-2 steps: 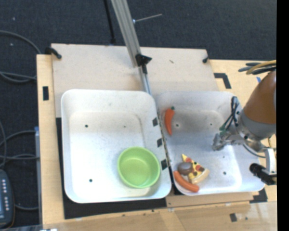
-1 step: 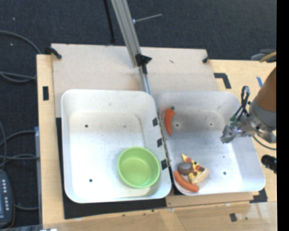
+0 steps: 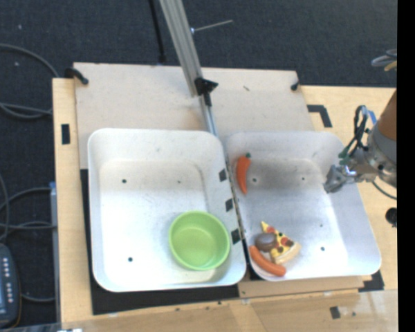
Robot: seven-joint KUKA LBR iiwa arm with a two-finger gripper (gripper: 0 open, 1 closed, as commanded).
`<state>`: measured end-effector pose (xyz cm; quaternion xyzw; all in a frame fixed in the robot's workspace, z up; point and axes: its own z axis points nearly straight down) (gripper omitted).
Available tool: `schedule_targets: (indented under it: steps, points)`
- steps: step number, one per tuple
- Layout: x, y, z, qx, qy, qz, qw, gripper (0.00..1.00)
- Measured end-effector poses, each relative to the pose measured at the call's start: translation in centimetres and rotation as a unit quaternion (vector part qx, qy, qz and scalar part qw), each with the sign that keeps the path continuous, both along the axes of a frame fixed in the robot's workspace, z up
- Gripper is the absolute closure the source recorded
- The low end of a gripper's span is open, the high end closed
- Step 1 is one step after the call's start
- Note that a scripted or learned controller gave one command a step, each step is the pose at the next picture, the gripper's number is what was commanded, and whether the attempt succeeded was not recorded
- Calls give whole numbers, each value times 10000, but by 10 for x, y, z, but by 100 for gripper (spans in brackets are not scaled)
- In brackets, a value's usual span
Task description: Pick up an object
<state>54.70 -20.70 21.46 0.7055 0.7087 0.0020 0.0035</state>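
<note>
A green bowl (image 3: 199, 239) sits at the front right of the left bin (image 3: 124, 151). In the right bin (image 3: 346, 234), an orange carrot (image 3: 243, 173) lies against the left wall near the back. A pizza slice (image 3: 282, 246), a brown round piece (image 3: 265, 241) and an orange sausage (image 3: 267, 262) are heaped on a small white plate at the front left corner. My gripper (image 3: 334, 180) hangs over the right bin's right side, far from all the items, with nothing seen in it.
A slanted aluminium post (image 3: 183, 37) rises from the bench behind the bins. Cables (image 3: 14, 102) lie on the dark floor at the left. A black device (image 3: 0, 282) sits at the lower left.
</note>
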Motion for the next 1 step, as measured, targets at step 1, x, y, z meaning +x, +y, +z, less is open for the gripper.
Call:
schedule_targets:
  steps: [1]
  points:
    - [0,-5,45,-2,3,0,10000,100]
